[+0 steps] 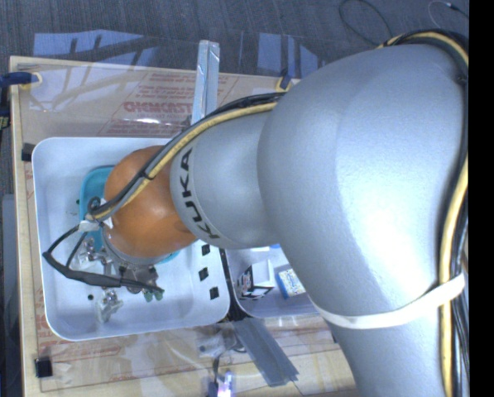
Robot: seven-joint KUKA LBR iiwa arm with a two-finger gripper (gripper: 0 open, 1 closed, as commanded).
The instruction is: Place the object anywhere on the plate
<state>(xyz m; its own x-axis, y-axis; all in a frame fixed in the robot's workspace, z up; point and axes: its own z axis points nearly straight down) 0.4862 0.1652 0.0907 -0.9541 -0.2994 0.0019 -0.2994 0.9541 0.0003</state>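
The grey arm (346, 197) reaches in from the right and covers most of the bench (106, 98), its orange band (143, 201) hanging over the left bin (52, 222). Below the band the gripper (110, 300) points down into the near part of that bin, close to the white floor; its metal parts are small and tangled with black cable (64, 267), and whether it is wide, narrow or holding anything cannot be told.

A blue plate (93, 184) lies in the left bin, mostly hidden under the band, with only its left rim showing along the far-left side of the wrist. A small green piece (151, 296) shows just right of the gripper, near the bin floor; what it is cannot be made out.

The right bin (255, 304) is largely covered by the arm; in the strip that shows lies a small blue-and-white box (290, 281) beside a pale card (251, 284). A yellow cable (222, 114) runs along the arm toward the wrist. A blue clamp (15, 78) grips the far-left corner of the bench.
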